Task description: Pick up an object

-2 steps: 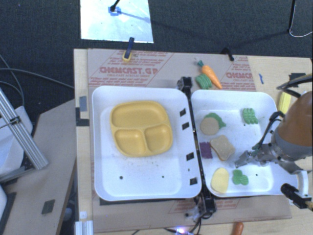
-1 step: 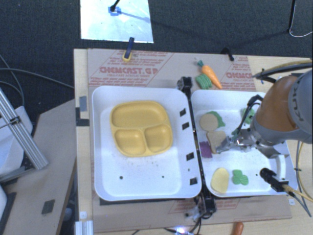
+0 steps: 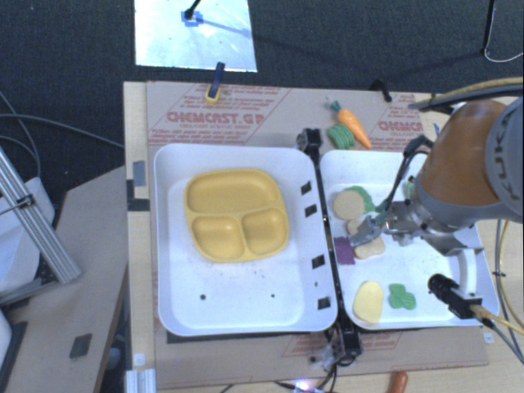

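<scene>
Toy food (image 3: 368, 300) in right bin (image 3: 426, 305), perhaps six pieces; yellow tray (image 3: 237, 214) in left bin (image 3: 176, 301).

Two white bins (image 3: 172, 244), one yellow tray (image 3: 236, 214)

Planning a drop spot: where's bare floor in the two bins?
Left bin: a bare strip runs along its near edge below the yellow divided tray, with narrower margins beside the tray. Right bin: crowded around the gripper, among the purple piece, yellow oval and green piece.
</scene>
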Tool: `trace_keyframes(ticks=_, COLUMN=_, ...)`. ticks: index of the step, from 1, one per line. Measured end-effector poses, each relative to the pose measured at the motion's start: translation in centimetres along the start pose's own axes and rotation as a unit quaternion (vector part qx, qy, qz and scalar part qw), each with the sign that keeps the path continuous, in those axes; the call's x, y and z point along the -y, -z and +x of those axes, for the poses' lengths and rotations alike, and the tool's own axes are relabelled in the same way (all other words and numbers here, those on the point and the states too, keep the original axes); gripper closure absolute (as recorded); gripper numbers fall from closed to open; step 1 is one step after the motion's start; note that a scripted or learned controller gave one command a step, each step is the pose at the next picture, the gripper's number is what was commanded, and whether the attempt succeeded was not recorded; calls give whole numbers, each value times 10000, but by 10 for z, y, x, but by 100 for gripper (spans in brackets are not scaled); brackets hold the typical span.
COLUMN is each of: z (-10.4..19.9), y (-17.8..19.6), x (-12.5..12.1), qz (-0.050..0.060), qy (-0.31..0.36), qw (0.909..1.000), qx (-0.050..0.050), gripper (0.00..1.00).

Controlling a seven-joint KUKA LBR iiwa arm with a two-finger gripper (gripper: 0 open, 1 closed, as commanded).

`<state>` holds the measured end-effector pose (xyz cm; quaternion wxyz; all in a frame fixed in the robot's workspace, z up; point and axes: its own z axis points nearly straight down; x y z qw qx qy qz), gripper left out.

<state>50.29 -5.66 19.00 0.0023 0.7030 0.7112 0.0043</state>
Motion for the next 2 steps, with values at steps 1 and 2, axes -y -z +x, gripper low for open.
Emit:
trace_keyframes(ticks=1, z=23, y=-6, x=16, qz=46, qy=-26, qw=10000, qx=11, gripper=0)
trace_keyframes(ticks=2, z=58, y=-6, x=15, qz=38, qy=-14, qw=10000, qx=6, gripper=0)
